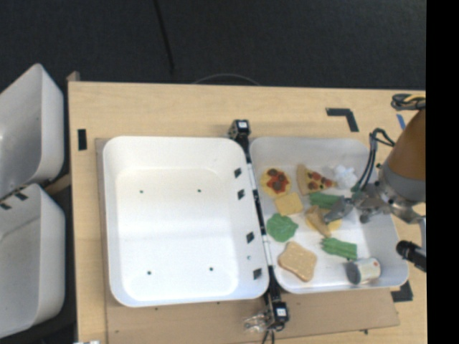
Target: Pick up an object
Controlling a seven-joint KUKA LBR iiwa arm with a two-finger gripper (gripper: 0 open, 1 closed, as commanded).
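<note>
reaching in from the right, arm (405, 160) low over the right bin (301, 287). pincer (343, 208) sits among the clutter at mid-bin, just beside a dark green piece (324, 199) and above a tan wedge (316, 223). cannot tell whether it is wide or narrow, or whether anything is caught in it; too small and blurred.

all candidate objects lie in the right bin: pizza slice (312, 178) and red-topped round (277, 181) far, yellow square (289, 204) and green leaf (281, 227) toward the left wall, toast (297, 261) near, green pod (339, 248) and a can (363, 271) near right, white crumple (345, 173) far right. left bin (176, 221) holds nothing to note.

risks, as i judge them: pieces crowd close round the pincer, so a close could pinch two or nudge one aside. flat pieces like the wedge give little edge to grip; likely slip on the lift. the can lies on its side and may roll if bumped.
</note>
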